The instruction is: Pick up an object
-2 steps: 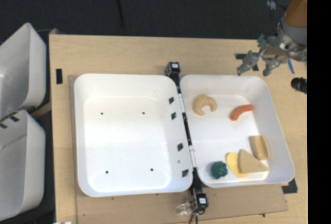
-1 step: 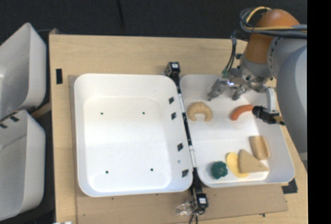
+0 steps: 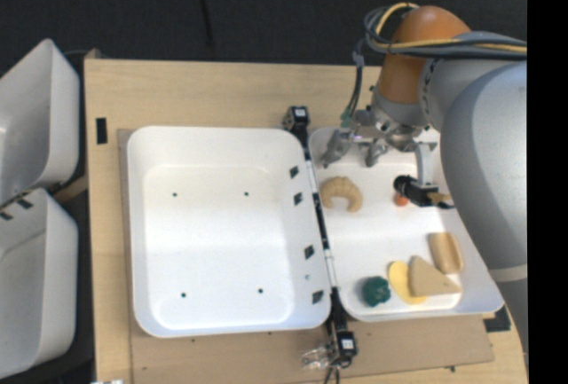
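My gripper (image 3: 351, 152) hangs over the far left corner of the right bin (image 3: 373, 231), its two grey fingers spread open with nothing between them. A tan croissant (image 3: 342, 193) lies just in front of the gripper, close to the bin's left wall and apart from the fingers. Toward the near end of the bin lie a green lump (image 3: 375, 290), a yellow disc (image 3: 399, 281), a tan wedge (image 3: 432, 278) resting partly on the disc, and a brown bread roll (image 3: 445, 251). A small red piece (image 3: 401, 199) sits near the middle right.
The left bin (image 3: 213, 231) stands beside the right one, sharing a clipped middle wall (image 3: 317, 223). The wooden bench (image 3: 222, 90) shows behind both bins. The grey arm (image 3: 488, 152) covers the right bin's far right side.
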### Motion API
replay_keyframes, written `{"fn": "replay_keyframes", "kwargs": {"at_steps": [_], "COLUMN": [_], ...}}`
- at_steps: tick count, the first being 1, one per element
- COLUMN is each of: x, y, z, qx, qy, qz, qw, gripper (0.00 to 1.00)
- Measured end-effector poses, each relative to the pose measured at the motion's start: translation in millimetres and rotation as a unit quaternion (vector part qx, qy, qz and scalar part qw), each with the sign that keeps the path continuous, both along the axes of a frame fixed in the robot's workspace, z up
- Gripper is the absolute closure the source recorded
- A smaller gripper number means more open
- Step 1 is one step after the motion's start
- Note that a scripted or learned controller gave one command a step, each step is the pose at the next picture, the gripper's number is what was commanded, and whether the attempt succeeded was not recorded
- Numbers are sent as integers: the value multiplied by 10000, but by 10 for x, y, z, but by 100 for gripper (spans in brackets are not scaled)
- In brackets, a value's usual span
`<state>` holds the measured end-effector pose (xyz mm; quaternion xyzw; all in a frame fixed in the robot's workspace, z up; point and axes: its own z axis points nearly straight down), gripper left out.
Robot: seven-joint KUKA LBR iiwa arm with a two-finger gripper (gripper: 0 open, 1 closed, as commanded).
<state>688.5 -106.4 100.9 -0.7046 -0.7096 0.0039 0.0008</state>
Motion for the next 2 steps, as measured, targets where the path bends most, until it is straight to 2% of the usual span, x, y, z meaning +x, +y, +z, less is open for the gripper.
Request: {"fn": "replay_keyframes", "kwargs": {"at_steps": [1, 2], "x": [-59, -286], "y": [-533, -381], "z": [2602, 4607], "qx": [-13, -6], "qy": [-138, -142], "qz": [-43, -15], "qw": [9999, 9999], "gripper": [0, 0]}}
